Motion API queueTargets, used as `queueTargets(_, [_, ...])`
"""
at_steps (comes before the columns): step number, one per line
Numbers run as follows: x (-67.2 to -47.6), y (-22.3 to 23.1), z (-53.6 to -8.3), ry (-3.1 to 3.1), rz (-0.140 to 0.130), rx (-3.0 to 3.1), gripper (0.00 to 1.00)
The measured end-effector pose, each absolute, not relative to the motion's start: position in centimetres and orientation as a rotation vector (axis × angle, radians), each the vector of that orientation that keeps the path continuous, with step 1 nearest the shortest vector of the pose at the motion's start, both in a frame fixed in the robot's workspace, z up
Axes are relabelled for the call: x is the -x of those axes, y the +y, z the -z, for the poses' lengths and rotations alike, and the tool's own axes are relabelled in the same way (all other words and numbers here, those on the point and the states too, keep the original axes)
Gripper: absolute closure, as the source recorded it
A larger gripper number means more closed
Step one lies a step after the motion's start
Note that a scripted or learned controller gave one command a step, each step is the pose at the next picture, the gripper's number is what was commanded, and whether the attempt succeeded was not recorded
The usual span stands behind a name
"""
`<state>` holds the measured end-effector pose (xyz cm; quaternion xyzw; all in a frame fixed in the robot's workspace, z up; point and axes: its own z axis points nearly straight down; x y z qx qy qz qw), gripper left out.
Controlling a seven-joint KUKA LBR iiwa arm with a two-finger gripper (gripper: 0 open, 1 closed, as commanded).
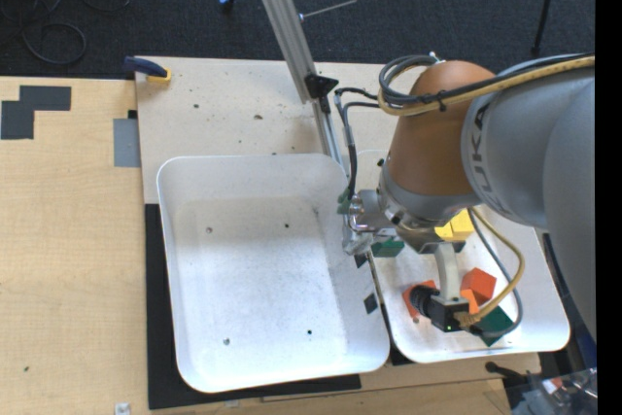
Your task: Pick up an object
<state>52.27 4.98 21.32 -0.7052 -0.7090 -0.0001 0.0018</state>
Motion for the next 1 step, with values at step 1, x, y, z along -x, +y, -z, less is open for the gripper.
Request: queueTargets(1, [-53.03,9.44,-21.03,-2.223,-0.002,2.215,1.0])
